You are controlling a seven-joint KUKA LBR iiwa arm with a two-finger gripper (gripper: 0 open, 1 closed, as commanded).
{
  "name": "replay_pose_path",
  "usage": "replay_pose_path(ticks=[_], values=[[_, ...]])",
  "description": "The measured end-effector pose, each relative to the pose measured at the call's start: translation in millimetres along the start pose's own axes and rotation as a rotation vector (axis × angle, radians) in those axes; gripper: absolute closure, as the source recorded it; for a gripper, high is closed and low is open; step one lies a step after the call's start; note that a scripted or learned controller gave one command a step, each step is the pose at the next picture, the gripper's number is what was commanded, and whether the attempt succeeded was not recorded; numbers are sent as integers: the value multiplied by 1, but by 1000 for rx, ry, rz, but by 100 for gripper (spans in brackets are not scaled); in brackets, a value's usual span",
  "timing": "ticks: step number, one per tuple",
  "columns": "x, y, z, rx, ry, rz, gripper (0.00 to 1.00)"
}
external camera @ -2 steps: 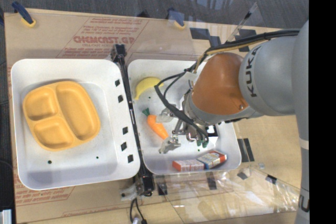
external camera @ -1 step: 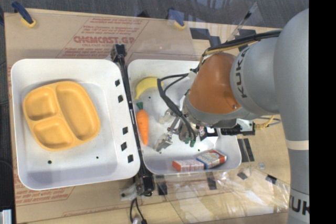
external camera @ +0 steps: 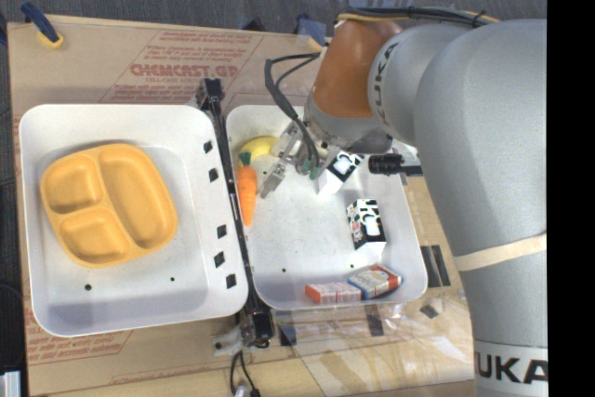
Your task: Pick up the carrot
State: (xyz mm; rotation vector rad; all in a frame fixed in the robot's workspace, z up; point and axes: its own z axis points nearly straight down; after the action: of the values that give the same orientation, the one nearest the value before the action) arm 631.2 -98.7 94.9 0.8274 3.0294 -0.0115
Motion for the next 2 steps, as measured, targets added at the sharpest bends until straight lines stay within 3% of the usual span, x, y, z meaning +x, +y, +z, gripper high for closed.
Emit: replay_pose_path(ticks=[1, 2], values=[[17, -15, 1, 2, -4, 382, 0], [31, 54, -103, -14, -3, 503, 0]])
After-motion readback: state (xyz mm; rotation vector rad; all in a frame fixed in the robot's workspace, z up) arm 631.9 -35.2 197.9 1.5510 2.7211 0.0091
